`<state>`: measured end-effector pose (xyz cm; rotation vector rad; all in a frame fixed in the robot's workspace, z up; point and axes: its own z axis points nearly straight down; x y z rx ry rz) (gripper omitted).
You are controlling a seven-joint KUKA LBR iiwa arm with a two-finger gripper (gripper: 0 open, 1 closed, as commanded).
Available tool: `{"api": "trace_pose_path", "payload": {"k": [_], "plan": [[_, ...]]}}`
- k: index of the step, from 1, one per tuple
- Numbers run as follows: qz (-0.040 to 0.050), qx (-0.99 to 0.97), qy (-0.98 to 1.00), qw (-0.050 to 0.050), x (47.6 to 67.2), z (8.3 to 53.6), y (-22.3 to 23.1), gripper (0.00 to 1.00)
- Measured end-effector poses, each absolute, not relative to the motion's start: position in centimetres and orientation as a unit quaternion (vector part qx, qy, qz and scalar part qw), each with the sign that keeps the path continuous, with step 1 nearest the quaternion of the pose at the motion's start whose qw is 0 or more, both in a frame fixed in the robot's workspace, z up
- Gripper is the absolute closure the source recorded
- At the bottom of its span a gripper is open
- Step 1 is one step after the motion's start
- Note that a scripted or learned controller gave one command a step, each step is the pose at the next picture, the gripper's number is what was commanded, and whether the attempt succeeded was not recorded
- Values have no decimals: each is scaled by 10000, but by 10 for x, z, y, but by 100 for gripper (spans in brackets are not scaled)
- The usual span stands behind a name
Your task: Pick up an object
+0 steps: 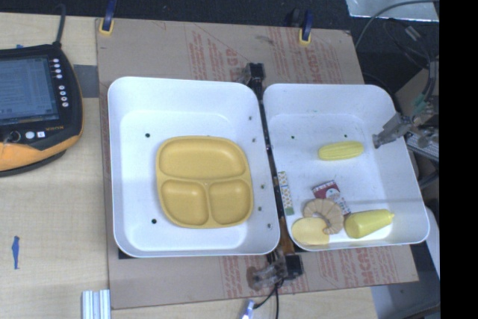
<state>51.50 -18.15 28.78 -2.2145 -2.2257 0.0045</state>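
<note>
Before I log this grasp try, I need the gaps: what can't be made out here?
- Gripper, camera view: cut off by the right edge; finger state unreadable.
- Small red packet: its print is too small to read, and the tan round piece overlaps it.
- Handheld screen: left edge crops it; its text is blurred.

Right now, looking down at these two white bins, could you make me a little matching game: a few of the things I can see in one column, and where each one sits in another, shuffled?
Things:
1. Yellow divided tray
2. Yellow corn cob
3. Handheld screen with orange casing
4. Yellow bottle-shaped piece

Places:
A. On the bench, left of both bins
B. Middle of the right bin
C. Near front edge of the right bin
D. Inside the left bin

Pairs: 1-D, 2-B, 3-A, 4-C
</note>
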Motion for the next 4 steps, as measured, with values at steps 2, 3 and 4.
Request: {"api": "trace_pose_path", "payload": {"k": [2,3,4], "plan": [[28,-7052,-7090,10,608,91,-172,0],[22,-7053,-7089,16,570,91,-144,0],[8,-7063,-7079,-2,589,151,-201,0]]}}
